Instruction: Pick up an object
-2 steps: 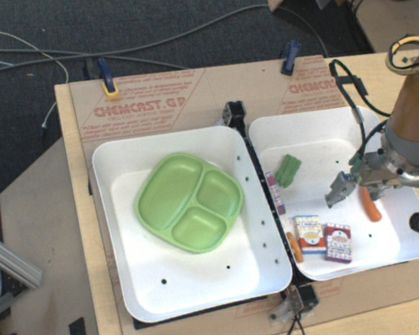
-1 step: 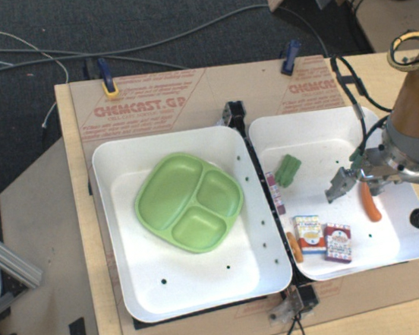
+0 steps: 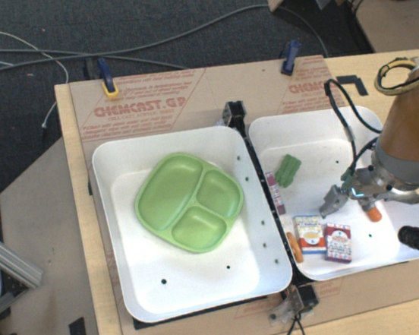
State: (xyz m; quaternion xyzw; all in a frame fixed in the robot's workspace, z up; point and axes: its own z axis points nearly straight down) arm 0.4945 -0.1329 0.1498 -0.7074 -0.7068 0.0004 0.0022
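- Camera view: tool (image 3: 349, 196) hangs low in the right bin (image 3: 308, 128); whether it grips anything, I cannot tell.
- Two small cartons (image 3: 323, 237) lie just below-left of it.
- Green block (image 3: 288, 169) sits up-left.

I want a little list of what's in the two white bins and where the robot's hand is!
left bin: one green plate with three sections, lying flat
right bin: green block, two small picture cards and, a thin orange stick, a small orange thing
between the bins: a purple strip along the right bin's left wall
hand: over the right bin, right of the green block, above the cards
held by hand: nothing that I can see
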